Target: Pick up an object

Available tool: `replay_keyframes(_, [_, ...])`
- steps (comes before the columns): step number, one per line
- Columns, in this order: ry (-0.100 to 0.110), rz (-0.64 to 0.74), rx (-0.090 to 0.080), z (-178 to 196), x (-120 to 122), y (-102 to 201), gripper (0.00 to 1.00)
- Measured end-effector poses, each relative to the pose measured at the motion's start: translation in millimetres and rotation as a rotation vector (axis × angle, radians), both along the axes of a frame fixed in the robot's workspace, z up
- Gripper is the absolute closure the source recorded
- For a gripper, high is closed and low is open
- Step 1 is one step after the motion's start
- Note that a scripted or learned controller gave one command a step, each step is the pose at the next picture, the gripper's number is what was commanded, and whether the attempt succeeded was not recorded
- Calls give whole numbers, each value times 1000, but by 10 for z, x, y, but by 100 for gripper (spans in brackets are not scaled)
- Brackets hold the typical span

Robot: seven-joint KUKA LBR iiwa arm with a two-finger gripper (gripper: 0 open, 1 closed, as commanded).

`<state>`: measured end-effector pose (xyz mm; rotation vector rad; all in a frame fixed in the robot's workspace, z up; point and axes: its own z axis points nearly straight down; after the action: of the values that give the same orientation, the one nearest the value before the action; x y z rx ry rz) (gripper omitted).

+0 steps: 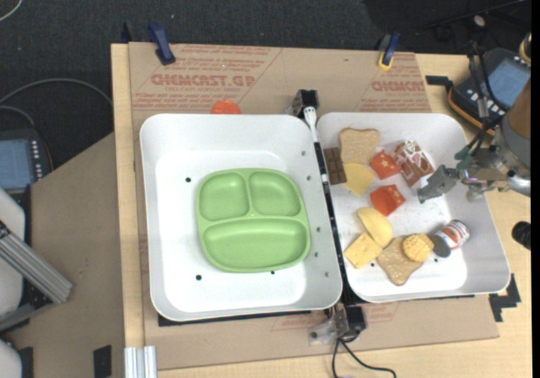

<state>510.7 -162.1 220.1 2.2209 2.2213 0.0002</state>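
White plastic is forming both bins, and in the camera view they are sitting side by side on a cardboard sheet (253, 72) that blue clamps (160, 41) are pinning to the worktop, presumably so nothing slides while the arm is working. The left bin (164, 199) is carrying a green tray (251, 220) lying flat in its middle, apart from the clutter. The right bin (481, 258) is holding the pickable things, bunched toward its centre: a bread slice (359, 145), a brown bar (334, 167), yellow cheese pieces (373, 224), two red blocks (386, 197), a small carton (414, 159), a cracker (416, 246) and a small can (451, 235) lying on its side. The gripper (434, 186) is reaching in from the right, hanging low over the bin just beside the carton and the red blocks, with nothing visibly between its fingers; whether they are spread or closed I cannot tell at this angle. Judging from that spot, the arm seems to be lining up on the carton or a red block, since they are lying nearest; the crowding there could spoil a clean grasp.
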Motion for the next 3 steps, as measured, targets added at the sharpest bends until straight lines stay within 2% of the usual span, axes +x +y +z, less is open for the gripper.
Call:
replay_keyframes(1, [-2,9,0,-1235,628,743,0])
replay_keyframes(2, [-27,-2,-10,-1273,198,591,0])
replay_keyframes(3, [5,-2,2,-1360,-333,683,0])
